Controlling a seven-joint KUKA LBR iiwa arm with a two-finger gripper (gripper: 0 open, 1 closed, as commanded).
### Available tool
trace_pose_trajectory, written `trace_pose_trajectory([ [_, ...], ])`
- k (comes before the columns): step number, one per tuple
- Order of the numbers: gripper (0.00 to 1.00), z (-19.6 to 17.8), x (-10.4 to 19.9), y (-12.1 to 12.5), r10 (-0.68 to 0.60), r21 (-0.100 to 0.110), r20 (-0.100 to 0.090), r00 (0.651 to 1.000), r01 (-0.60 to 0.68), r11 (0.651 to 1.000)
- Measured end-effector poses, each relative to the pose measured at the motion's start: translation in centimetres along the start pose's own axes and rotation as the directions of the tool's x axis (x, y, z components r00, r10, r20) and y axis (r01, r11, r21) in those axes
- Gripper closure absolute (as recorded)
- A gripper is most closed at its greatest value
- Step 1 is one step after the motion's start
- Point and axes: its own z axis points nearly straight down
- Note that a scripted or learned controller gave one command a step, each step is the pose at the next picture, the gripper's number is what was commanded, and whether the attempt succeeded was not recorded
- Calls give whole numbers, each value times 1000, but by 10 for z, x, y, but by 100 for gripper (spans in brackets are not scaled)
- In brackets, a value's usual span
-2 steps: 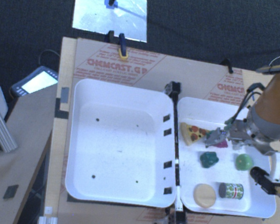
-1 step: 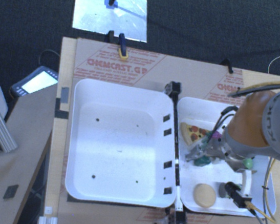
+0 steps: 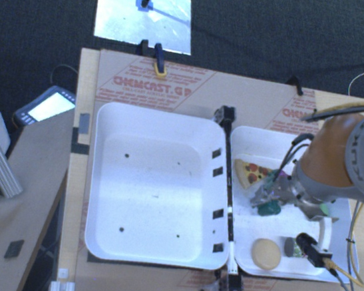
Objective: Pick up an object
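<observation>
Approach step: hand (image 3: 270, 199), grip state indeterminate, low in right bin (image 3: 256, 140) at teal object (image 3: 270, 208); next, closure and lift.

Bright, even light falls from overhead, washing both white bins (image 3: 155, 191) nearly featureless, with only soft grey shading along their inner walls. A shiny panel (image 3: 146, 9) at eleven o'clock glares pale blue-white against the dark floor. The picture is slightly soft and grainy throughout, and the arm (image 3: 362, 157) at three o'clock blurs most.
</observation>
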Motion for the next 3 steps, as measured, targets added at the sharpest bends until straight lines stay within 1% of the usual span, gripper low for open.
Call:
trace_pose_trajectory([
  [1, 100, -94, 58, -17, -8, -3, -3, 1000, 8, 1000],
  [2, 100, -143, 93, 0, -7, -2, -2, 1000, 7, 1000],
  [3, 100, -176, 149, 27, -8, -1, -2, 1000, 8, 1000],
])
